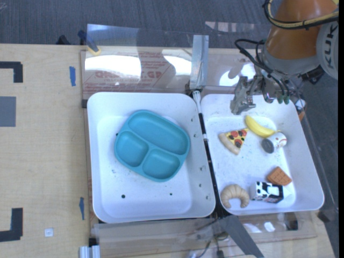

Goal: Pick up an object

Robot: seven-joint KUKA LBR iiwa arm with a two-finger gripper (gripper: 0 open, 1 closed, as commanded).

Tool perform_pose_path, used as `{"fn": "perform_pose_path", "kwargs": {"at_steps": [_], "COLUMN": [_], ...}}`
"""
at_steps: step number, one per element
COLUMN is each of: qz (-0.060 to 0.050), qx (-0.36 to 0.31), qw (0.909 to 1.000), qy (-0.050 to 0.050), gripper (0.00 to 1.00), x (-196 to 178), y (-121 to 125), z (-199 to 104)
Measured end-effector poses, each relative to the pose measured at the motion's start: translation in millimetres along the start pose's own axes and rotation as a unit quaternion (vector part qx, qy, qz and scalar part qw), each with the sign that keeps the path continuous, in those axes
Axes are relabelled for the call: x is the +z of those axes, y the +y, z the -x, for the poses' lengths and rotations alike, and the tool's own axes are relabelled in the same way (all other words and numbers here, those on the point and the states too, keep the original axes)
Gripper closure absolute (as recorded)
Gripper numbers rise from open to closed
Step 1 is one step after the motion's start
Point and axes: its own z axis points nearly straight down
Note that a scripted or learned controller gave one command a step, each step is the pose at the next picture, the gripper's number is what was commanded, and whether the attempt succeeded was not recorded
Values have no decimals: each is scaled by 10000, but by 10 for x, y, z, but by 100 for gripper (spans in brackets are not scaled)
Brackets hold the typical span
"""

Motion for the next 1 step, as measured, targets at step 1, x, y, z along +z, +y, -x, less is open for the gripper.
{"fn": "perform_pose_path", "kwargs": {"at_steps": [1], "qz": [2], "qx": [175], "qw": [9998], "qy": [54], "gripper": [100], "x": [35], "y": [149], "z": [-893]}}
